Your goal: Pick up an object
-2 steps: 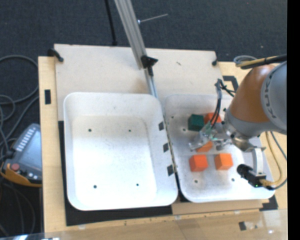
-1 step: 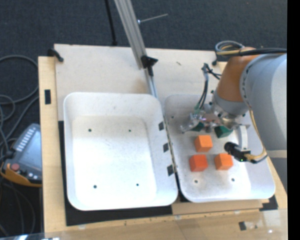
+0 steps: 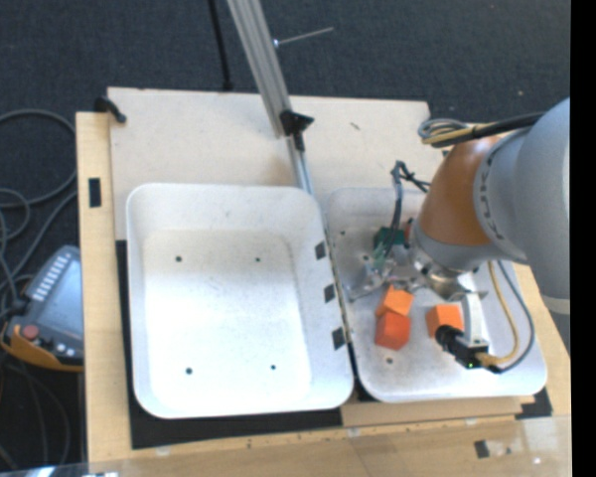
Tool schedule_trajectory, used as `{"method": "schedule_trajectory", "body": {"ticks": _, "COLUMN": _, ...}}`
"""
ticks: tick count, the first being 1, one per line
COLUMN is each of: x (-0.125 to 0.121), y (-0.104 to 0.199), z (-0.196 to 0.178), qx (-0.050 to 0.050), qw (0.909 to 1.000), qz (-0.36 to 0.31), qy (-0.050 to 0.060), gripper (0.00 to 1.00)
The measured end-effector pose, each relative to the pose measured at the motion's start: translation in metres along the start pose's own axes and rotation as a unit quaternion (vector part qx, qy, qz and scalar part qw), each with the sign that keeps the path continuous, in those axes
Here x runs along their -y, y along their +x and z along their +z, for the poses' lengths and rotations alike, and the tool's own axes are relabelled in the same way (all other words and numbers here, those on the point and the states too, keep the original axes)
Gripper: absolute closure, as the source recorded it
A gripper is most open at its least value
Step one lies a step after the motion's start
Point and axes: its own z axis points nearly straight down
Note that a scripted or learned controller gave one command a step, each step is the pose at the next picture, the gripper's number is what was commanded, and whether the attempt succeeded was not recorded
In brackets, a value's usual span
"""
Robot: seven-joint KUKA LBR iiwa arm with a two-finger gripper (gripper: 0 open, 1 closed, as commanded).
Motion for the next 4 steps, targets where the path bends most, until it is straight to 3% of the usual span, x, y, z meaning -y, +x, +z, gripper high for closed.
{"method": "schedule_trajectory", "body": {"ticks": 1, "x": 0.043, "y": 0.005, "z": -0.001, "qx": 0.001, "qw": 1.0, "qz": 0.001, "qy": -0.002, "gripper": 0.0}}
{"method": "schedule_trajectory", "body": {"ticks": 2, "x": 0.078, "y": -0.017, "z": -0.001, "qx": 0.001, "qw": 1.0, "qz": 0.001, "qy": -0.003, "gripper": 0.0}}
{"method": "schedule_trajectory", "body": {"ticks": 3, "x": 0.054, "y": -0.001, "z": -0.001, "qx": 0.001, "qw": 1.0, "qz": -0.001, "qy": -0.003, "gripper": 0.0}}
{"method": "schedule_trajectory", "body": {"ticks": 4, "x": 0.053, "y": -0.003, "z": -0.011, "qx": 0.001, "qw": 1.0, "qz": 0.001, "qy": -0.005, "gripper": 1.0}}
